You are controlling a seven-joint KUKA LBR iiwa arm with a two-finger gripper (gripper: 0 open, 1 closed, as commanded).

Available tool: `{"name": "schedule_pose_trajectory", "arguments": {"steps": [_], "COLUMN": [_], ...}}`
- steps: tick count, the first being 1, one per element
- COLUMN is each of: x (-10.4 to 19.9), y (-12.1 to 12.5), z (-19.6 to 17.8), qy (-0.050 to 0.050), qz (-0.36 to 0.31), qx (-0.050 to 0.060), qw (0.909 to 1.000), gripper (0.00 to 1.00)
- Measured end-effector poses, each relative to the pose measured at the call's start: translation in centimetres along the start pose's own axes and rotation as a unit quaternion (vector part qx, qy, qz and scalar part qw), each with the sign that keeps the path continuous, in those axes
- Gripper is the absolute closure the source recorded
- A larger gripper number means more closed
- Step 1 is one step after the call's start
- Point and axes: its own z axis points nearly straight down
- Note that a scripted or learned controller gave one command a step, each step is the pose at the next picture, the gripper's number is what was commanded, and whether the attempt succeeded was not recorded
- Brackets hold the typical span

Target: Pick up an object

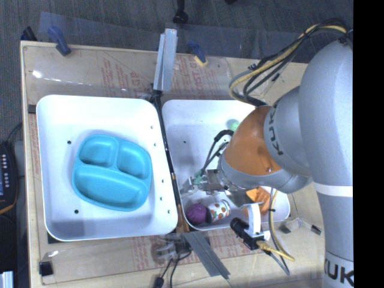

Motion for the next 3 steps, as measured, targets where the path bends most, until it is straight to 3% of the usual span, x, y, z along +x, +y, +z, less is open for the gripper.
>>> {"name": "schedule_pose_trajectory", "arguments": {"steps": [1, 2, 3], "x": [0.0, 0.3, -6.5], "y": [5.4, 5.3, 8.3], "z": [0.2, -0.7, 0.5], "qy": [0.003, 0.006, 0.007], "qz": [-0.001, -0.005, -0.004], "qx": [0.003, 0.006, 0.006], "qw": [1.0000, 1.0000, 0.9999], "gripper": [0.00, 1.00, 1.00]}}
